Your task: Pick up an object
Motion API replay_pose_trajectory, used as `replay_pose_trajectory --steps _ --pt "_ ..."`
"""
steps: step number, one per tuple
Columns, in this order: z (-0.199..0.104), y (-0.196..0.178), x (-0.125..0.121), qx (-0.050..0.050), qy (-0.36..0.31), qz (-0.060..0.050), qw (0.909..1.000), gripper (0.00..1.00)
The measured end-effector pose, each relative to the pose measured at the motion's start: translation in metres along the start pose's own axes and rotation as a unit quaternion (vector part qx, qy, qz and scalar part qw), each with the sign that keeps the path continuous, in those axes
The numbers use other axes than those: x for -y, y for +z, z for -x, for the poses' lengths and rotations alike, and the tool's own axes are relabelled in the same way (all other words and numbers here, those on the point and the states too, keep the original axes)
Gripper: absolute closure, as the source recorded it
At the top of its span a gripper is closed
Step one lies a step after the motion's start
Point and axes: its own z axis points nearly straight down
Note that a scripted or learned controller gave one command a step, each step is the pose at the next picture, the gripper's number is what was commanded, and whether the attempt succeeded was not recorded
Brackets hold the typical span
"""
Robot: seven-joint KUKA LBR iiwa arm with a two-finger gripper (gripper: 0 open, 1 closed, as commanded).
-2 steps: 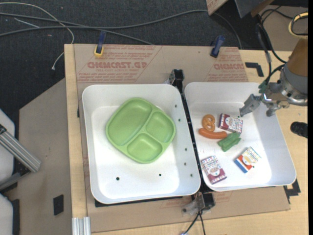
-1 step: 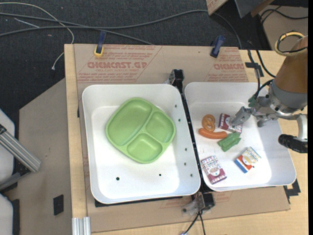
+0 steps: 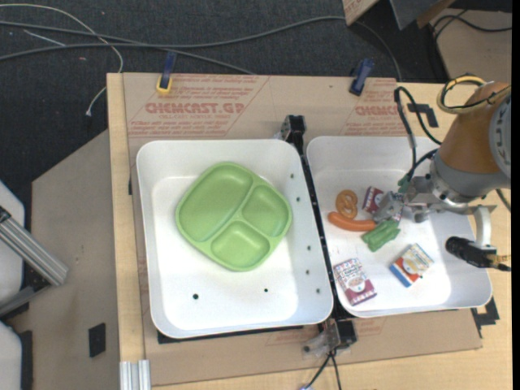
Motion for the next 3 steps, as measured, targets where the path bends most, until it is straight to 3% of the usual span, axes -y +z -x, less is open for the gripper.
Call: replay_pose_trajectory --steps 1,3 --pt "0.0 -0.015 -0.002 0.001 0.0 0.003 1.0 1.0" --pt "0.0 -0.121 -0.003 0.003 -0.001 0.007 1.0 1.0"
